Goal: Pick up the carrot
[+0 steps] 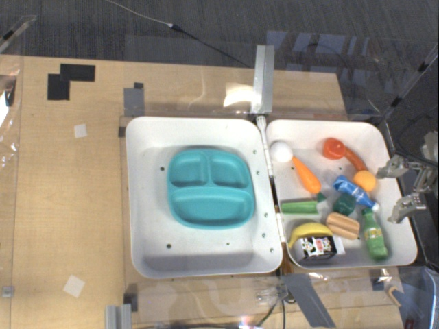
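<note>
Metal pincer splayed open at right bin's edge, apart from carrot.

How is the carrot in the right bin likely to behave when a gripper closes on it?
The carrot looks like smooth moulded plastic, so probably stiff, light and a little slippery. Its tapered, rounded shape may let it roll or squirt sideways toward the white ball that seems to touch its tip.

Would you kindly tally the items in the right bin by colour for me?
Orange: 2, carrot, round fruit
Red-orange: 1, ladle
Green: 2, bottle, stick
White: 1, ball
Blue: 1, bottle
Yellow: 1, banana
Tan: 1, hot dog
Black-and-white: 1, box
Total: 10
</note>
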Available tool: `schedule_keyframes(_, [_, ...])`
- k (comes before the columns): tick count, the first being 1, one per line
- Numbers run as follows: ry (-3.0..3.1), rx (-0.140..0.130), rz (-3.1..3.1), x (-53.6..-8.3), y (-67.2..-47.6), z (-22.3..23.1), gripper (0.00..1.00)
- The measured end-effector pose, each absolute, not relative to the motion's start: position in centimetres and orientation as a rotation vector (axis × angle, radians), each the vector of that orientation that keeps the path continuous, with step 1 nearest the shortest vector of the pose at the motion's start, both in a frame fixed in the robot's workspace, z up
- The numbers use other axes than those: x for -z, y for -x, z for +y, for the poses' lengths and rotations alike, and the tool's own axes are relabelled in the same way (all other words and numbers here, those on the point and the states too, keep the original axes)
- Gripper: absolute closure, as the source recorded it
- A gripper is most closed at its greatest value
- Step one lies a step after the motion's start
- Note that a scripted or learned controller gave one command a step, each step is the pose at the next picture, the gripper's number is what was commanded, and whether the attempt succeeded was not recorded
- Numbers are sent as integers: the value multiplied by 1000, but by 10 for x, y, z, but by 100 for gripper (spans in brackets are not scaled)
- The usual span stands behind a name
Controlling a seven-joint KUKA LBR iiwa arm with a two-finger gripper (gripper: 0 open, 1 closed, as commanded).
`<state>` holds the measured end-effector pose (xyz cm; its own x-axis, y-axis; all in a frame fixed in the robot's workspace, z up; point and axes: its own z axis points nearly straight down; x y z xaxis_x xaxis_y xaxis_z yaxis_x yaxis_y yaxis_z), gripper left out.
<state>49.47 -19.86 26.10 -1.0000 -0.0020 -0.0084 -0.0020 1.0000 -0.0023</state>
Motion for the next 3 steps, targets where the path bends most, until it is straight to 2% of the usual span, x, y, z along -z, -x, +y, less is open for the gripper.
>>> schedule_keyframes(1, [-120, -5, 3141, -154, -594, -173, 0])
schedule_keyframes(2, [-268, -3, 3120, -91, -558, -89, 0])
schedule_keyframes(3, [-1247, -6, 2872, -88, -612, -88, 0])
